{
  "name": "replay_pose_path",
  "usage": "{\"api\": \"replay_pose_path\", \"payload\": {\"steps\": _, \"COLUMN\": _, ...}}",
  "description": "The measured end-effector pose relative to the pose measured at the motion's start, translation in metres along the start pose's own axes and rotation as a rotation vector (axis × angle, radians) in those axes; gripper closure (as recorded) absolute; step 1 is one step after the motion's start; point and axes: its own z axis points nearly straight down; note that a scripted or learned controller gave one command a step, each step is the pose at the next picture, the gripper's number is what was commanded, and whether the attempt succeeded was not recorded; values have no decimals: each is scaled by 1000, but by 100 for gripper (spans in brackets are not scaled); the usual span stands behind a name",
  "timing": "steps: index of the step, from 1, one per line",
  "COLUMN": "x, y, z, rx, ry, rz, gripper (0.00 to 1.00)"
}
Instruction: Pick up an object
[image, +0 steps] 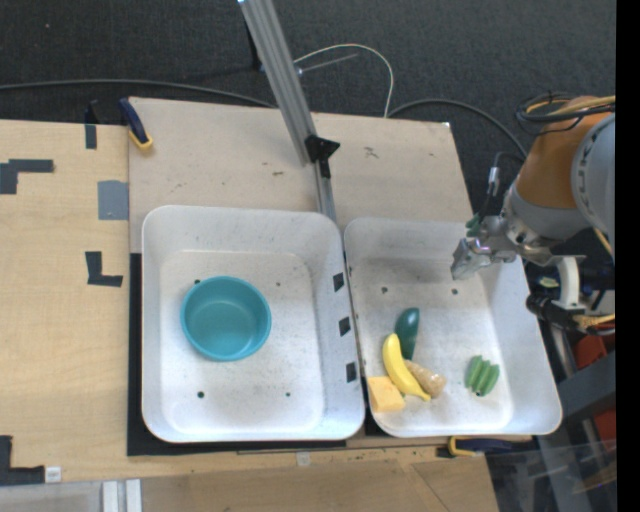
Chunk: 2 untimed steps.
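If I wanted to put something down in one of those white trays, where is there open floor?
The left white bin has bare floor all around the round teal bowl, widest to its right. In the right white bin, the upper half is bare below the gripper. Its lower part is crowded: yellow banana, yellow block, dark green piece, green pepper.

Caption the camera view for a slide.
Claw over the right bin holding banana, green pepper and cheese wedge; teal bowl in left bin.
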Motion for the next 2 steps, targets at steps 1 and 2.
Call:
{"api": "replay_pose_path", "payload": {"steps": 1, "x": -4, "y": -5, "z": -61, "rx": -2, "ry": -1, "rz": 1, "gripper": 100}}
{"api": "replay_pose_path", "payload": {"steps": 2, "x": -5, "y": 2, "z": -105, "rx": -1, "ry": -1, "rz": 0, "gripper": 100}}
